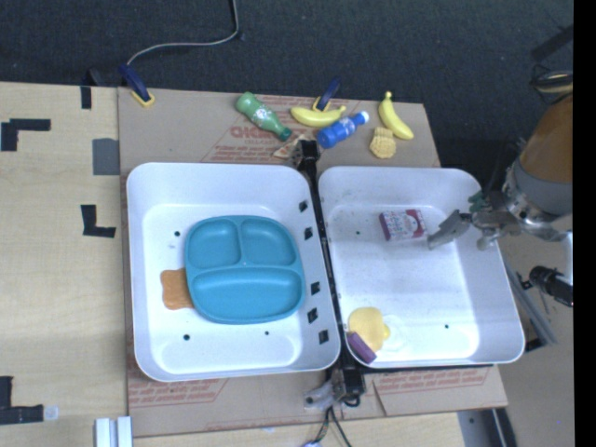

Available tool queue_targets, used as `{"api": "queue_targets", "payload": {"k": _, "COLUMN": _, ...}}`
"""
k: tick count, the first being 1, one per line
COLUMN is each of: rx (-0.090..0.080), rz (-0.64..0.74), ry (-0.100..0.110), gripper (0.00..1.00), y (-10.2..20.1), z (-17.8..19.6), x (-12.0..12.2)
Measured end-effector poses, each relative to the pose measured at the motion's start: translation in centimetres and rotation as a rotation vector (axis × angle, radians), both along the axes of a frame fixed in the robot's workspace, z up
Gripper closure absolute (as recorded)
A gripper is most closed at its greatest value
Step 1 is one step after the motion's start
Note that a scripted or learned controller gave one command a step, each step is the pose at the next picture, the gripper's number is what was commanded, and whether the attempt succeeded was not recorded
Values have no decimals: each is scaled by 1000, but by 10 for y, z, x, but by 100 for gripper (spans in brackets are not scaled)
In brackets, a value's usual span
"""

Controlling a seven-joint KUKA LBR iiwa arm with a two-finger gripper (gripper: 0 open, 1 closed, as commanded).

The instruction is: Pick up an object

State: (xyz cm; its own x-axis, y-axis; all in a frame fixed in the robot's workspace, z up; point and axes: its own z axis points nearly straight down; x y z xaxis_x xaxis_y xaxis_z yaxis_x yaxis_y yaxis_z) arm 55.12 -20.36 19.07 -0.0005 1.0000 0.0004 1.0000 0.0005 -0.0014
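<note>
1. Red printed lettering marks the cardboard sheet (244,138) behind the bins; too blurred to read.
2. A red-and-white label wraps the small can (401,224); its words are illegible.

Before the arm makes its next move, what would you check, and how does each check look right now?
1. A target in the right bin: ok. The red and white packet lies flat near the back.
2. End effector near the target: ok, just right of the packet.
3. Something already held: cannot tell.
4. Space around the packet: ok, nothing touches it.
5. Other options: ok. A yellow and purple toy lies in the front left corner.
6. Blue divided plate out of the way: ok, it sits in the left bin.
</note>
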Motion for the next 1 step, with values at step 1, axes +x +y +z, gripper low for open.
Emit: {"api": "queue_targets", "payload": {"k": 1, "rx": 1, "rz": 1, "ry": 0, "gripper": 0, "y": 30, "z": -51, "x": 64}}
